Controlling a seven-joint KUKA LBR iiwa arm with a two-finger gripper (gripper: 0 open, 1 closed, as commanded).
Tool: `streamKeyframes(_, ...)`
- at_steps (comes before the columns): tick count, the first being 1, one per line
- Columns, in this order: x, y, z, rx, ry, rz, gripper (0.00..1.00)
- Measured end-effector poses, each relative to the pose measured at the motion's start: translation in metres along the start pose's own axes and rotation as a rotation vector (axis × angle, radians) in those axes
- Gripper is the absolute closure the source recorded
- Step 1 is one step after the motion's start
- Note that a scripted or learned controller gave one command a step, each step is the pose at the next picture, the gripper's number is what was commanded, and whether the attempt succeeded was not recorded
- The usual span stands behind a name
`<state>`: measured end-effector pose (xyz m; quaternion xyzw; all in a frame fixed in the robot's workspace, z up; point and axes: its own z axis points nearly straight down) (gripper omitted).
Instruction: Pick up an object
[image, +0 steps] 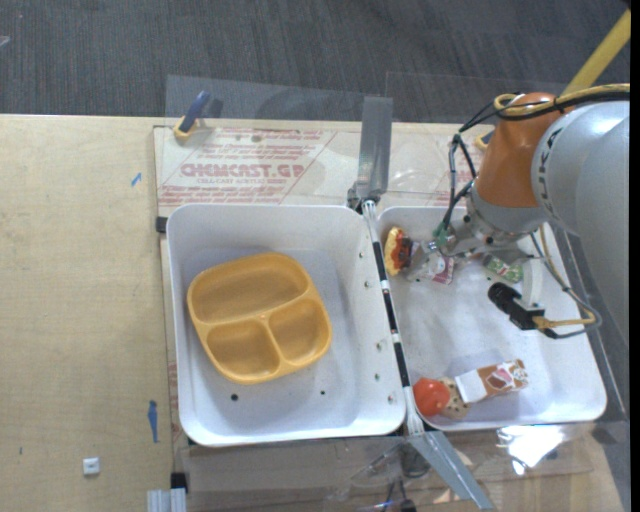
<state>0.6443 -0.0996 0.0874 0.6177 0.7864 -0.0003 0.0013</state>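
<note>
The left bin (178, 300) carries a yellow divided plate (258, 315), lying flat a little toward its far-left corner and well apart from anything I am near. Past the wall the bins share, the right bin (455, 335) holds the small things. A small orange-and-yellow toy (396, 250) lies against that shared wall near the far-left corner. Just beside it is a crumpled wrapper (441, 268), and my gripper (452, 246) is low over it. I judge the wrapper to be the object in hand, though I cannot tell whether I touch it. Whether my gripper is apart or together I cannot tell either, because my own wrist hides it. A red ball (431, 397) sits at the near-left corner, touching a brown-and-white packet (490, 380) that lies along the near edge. A green-printed packet (505, 266) lies toward the far edge, under my wrist.

The risks as I see them: the wrapper is thin and light, so a close may pinch only a fold and let it slip on the lift. The toy is close enough that I may nudge it — or catch both. The shared wall is also near and leaves me little room on that side.
</note>
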Motion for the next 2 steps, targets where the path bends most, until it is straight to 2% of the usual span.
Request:
streamKeyframes(1,0.001,0.0,-0.007,0.004,0.001,-0.002,1.0)
streamKeyframes(2,0.042,0.033,-0.095,0.01,0.002,-0.011,1.0)
